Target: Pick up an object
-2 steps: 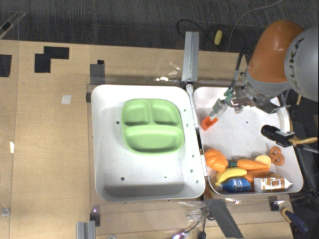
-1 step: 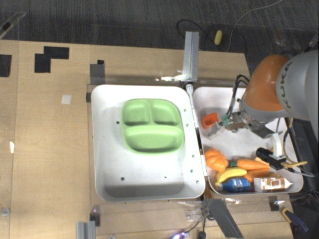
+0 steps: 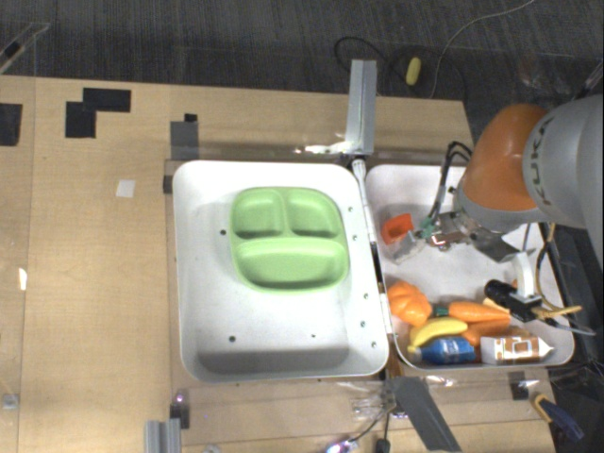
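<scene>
Here I am, reaching in from the right over the right bin (image 3: pixel 415 189), with my gripper (image 3: pixel 413 238) low in its far-left part. Whether it's open or closed, I can't tell from this angle.

The red block (image 3: pixel 396 225) sits just left of the gripper tip, so close I can't say if we're touching. It's stubby, a touch wider than deep, with its longer side running roughly across the view and a slight tilt. It's tight on the left: the wall shared with the left bin (image 3: pixel 203 253) is just beside it.

There's bare white floor beyond the block toward the far wall, and a strip of it between the block and the pile along the near wall. In that pile the pepper (image 3: pixel 408 301) is nearest the block. Then comes the banana (image 3: pixel 437 331), lying crosswise, and the carrot (image 3: pixel 479 311), also crosswise just behind it. A blue thing (image 3: pixel 449 350) and a bottle (image 3: pixel 514 349) on its side hug the near wall, the bottle running along it.

Next door, a green plate (image 3: pixel 288 237) lies flat in the left bin with bare floor all round. The desk (image 3: pixel 94 281) is wide open to the left.
</scene>
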